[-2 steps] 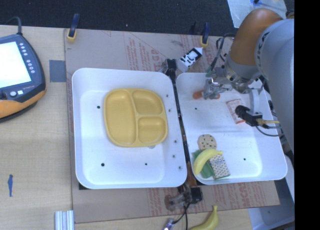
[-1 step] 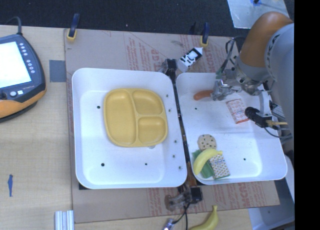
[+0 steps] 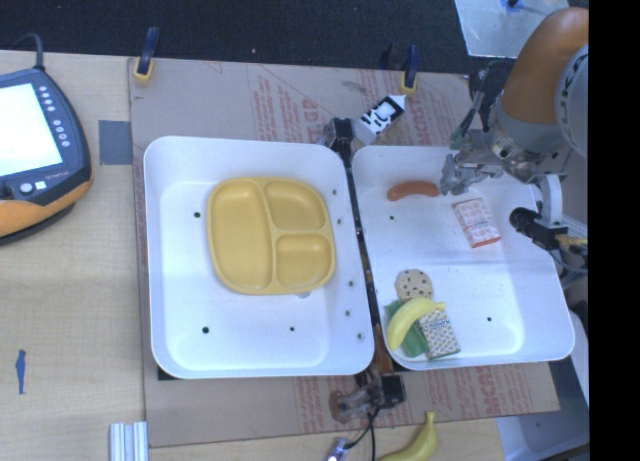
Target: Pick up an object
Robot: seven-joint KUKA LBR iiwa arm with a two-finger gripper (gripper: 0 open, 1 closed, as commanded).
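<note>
- The end effector (image 3: 455,177) hung low over the far part of the right bin (image 3: 520,344), just beside the right end of the sausage (image 3: 412,190); that spot suggested the sausage was the thing chosen for the pick.
- Whether the end effector was wide or narrow could not be told from this slanted overhead view, and nothing was seen gripped in it.
- The sausage lay flat on the bin floor with bare white space around it, which probably made it the easiest target.
- A small packet (image 3: 476,222) lay just beside the end effector on its near side, close enough to be nudged by a careless descent.
- A cookie (image 3: 412,283), a banana (image 3: 407,318) and a patterned block (image 3: 438,334) crowded together against the near-left corner, touching or overlapping, and so were likely harder to single out.
- The left bin (image 3: 170,249) held a yellow divided plate (image 3: 270,234), well apart from the arm, likely a place for sorted items.
- A second banana (image 3: 417,443) lay outside the bins on the tabletop (image 3: 70,349).
</note>
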